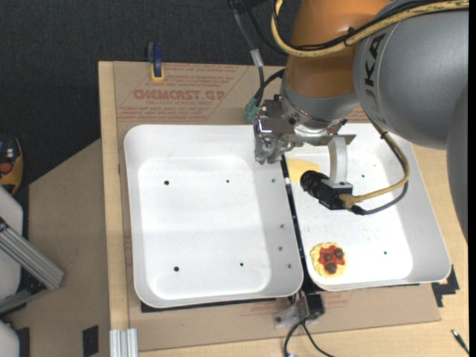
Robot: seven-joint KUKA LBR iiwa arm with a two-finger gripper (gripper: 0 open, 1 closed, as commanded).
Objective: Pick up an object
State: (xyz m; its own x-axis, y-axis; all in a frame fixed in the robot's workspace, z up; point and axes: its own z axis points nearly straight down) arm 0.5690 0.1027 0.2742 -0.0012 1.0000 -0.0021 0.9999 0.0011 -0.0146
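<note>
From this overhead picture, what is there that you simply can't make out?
- The gripper: the arm's wrist covers it from above, so what it is doing is hidden.
- The yellow object in the right bin: partly under the arm and a black cable fitting, so its full shape is unclear.
- The small round item with dark red spots: too small to identify.
</note>
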